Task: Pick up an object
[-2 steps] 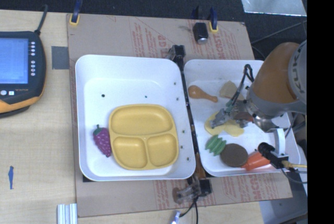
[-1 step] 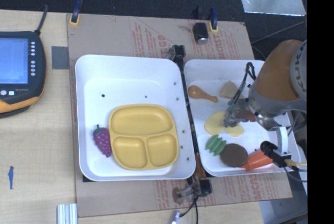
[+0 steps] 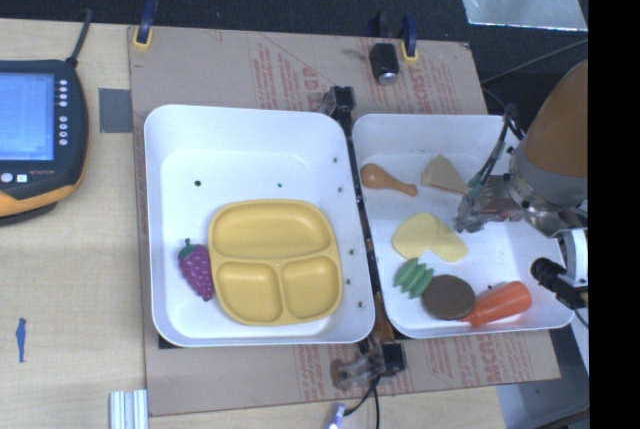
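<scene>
Arm [image 3: 560,132]: reaches in from the right, over the right bin's far right side.
Pincer [image 3: 468,220]: low in the right bin [image 3: 455,135], tips beside the yellow slice's right edge; whether its fingers are apart or together cannot be told, and nothing shows between them.
Yellow slice [image 3: 425,237]: pale, flat, mid right bin, just left of the pincer.
Tan wedge [image 3: 442,174]: toward the bin's back, near the arm.
Drumstick [image 3: 386,179]: back left of the right bin, lying flat.
Green piece [image 3: 411,276]: ridged, front left, just beside the brown disc.
Brown disc [image 3: 447,297]: front of the bin, touching the carrot's end.
Carrot [image 3: 500,303]: orange, front right, lying on its side.
Left bin [image 3: 170,217]: holds a yellow divided plate [image 3: 273,260] with purple grapes [image 3: 197,269] just left of it.
Surface [image 3: 70,297]: cardboard sheet [image 3: 290,67] under both bins; a tablet pendant [image 3: 35,137] lies at far left.
</scene>
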`<control>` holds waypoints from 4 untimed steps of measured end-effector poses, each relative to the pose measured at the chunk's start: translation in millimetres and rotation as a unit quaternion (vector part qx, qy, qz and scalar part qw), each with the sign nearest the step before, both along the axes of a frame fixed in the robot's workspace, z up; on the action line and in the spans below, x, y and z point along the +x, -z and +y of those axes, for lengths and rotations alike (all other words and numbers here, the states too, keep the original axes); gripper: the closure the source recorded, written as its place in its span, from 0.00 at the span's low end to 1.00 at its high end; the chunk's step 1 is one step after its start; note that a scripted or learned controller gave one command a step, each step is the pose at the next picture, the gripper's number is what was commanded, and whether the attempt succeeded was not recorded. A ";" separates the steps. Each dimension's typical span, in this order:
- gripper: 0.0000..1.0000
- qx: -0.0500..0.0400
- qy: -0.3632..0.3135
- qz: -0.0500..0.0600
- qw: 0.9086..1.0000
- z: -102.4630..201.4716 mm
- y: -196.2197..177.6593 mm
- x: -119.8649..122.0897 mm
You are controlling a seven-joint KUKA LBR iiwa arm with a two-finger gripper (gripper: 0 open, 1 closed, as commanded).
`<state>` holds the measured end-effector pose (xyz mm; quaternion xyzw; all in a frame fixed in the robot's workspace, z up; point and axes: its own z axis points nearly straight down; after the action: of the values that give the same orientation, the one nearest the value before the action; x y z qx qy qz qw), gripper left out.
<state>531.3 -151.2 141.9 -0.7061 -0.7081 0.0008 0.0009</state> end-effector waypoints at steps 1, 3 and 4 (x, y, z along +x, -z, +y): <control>1.00 0.000 -0.002 0.000 1.000 36.0 -43.5 -55.2; 0.00 -0.001 -0.001 -0.001 1.000 67.8 -55.8 -54.9; 0.00 0.000 -0.001 0.002 1.000 58.6 43.4 -21.5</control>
<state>509.8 -92.6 98.6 -0.7053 -0.7089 0.0020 0.0020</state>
